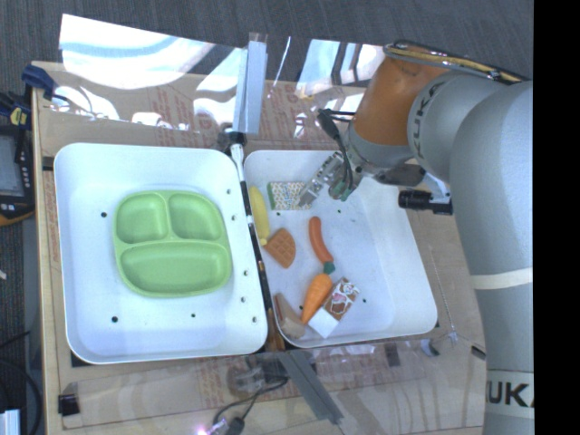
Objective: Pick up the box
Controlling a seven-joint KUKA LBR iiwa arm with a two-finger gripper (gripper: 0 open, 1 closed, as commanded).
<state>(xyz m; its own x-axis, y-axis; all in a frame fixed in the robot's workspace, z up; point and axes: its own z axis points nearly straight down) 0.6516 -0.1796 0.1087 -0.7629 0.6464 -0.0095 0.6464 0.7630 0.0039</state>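
My gripper point(332, 178): over the right white bin's point(399, 279) far end; grip state cannot be told.
Small patterned rectangular box point(286, 194): flat in that bin, just left of my gripper.
Neighbours: yellow banana point(259, 214), red sausage point(317, 239), orange carrot point(315, 295).
Left white bin point(82, 243): green three-compartment plastic tray point(172, 243).

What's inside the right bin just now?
The right bin holds a patterned box beside the end effector, a banana, waffle, sausage, carrot and a small carton. The carrot partly covers a brown item, unidentifiable.
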